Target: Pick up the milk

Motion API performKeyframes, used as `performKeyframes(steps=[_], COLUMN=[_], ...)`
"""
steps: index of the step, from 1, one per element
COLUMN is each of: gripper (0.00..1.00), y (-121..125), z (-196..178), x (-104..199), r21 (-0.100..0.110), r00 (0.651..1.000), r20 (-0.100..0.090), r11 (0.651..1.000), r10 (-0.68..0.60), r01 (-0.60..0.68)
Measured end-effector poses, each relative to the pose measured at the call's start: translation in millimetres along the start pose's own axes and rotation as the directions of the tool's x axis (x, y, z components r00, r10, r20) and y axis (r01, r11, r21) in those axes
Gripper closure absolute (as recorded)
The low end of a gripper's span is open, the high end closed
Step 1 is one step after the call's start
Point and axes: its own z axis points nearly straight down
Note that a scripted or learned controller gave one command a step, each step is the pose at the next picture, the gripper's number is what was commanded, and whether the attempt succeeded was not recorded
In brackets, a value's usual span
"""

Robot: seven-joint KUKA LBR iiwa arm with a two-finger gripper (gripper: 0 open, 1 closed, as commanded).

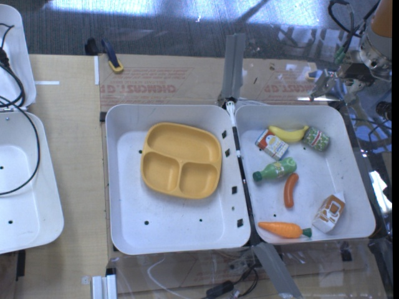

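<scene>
At upper right of the frame my claw (335,83) hangs outside the right bin (354,167), opening can't tell, so I'm pre-reach; milk (328,213) lies tilted at lower right, next needs descent over it.

The arm (381,27) is cut off by the upper right edge

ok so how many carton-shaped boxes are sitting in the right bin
2. One small carton lies near the bin's back, touching the banana. The other carton lies by the front right corner, right of the sausage. None looks hidden.
</scene>
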Motion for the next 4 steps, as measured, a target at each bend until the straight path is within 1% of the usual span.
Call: performKeyframes(steps=[1,2,3,4], gripper=[0.0,0.0,0.0,0.0], y=[-44.6,-98.7,-167.7,-178.6], z=[186.3,149.4,191.5,150.5], x=[-46.9,-55.0,-53.3,-55.0], r21=[0.001,-0.003,-0.002,-0.004], r00=[0.995,0.962,0.89,0.971], r20=[-0.012,0.0,-0.003,0.001], r11=[0.995,0.962,0.89,0.971], r10=[-0.103,-0.274,-0.457,-0.239], r01=[0.103,0.274,0.457,0.239])
